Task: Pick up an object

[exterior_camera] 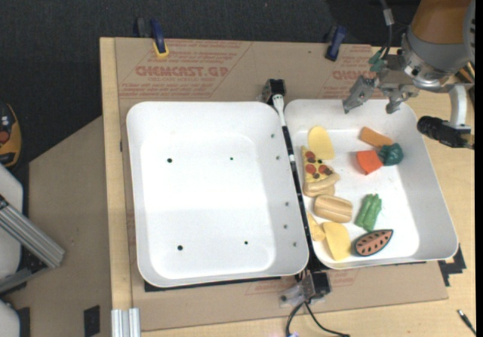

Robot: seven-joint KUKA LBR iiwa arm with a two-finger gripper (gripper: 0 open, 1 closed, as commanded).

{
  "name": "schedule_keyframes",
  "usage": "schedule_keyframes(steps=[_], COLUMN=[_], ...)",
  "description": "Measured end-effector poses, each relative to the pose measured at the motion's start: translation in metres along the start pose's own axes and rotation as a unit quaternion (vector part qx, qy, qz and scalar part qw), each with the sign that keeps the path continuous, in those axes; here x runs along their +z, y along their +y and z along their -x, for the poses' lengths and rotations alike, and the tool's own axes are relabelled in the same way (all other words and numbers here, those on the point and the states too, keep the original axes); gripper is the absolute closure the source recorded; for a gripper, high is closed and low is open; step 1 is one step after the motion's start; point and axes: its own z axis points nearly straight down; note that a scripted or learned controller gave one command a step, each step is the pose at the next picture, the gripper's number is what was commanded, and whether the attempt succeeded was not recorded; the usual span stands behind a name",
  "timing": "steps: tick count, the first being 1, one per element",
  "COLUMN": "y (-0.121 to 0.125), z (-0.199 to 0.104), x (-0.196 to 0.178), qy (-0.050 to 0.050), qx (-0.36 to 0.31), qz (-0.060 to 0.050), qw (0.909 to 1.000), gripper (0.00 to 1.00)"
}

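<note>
Dark carpet surrounds a cardboard-topped bench (226, 64) bearing two shallow white bins side by side. All the toy food lies in the right bin (438, 207). At its far side an orange carrot piece (374, 136) rests beside a red block (368, 162), and a dark green lump (391, 154) touches that block's right edge. Toward the left wall lie a yellow wedge (321, 142), a pizza slice (317, 170) just near of it, and a tan bread roll (333, 209) nearer again. A green vegetable (369, 212) stands right of the roll; a watermelon slice (373, 242) and a yellow cheese piece (336, 240) sit by the near wall. The gripper (375, 100) hangs over the far rim of the right bin, its two fingers spread apart with nothing between them, well clear of the food. Above it rises the grey arm with its orange band (445, 15). The left bin (151, 177) lies beside it, and blue clamps (158, 34) grip the bench's far edge.
</note>
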Motion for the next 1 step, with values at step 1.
schedule_keyframes(steps=[1], y=[-0.0307], z=[-0.1424], x=[0.0448], qy=[0.003], qx=[-0.006], qz=[-0.004], qw=[1.0000], gripper=[0.00])
